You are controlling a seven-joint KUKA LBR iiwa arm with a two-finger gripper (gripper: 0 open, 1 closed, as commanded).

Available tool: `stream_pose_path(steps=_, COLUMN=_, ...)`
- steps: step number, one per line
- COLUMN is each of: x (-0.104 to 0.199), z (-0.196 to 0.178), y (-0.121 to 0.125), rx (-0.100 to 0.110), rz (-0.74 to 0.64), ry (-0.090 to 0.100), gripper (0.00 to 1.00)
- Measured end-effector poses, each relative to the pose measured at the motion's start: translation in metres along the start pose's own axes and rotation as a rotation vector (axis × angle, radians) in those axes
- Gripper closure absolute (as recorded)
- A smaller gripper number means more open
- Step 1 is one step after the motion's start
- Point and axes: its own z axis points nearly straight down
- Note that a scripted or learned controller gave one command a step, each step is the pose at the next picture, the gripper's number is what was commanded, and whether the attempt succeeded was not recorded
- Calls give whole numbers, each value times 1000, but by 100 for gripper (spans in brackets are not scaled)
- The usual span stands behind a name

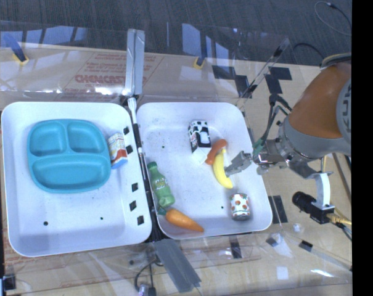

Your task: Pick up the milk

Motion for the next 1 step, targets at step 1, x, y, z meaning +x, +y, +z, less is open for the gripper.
stream_pose_path(steps=1, x=19, z=16, y=75, rx=-2, rz=-167, ry=-2, gripper=0)
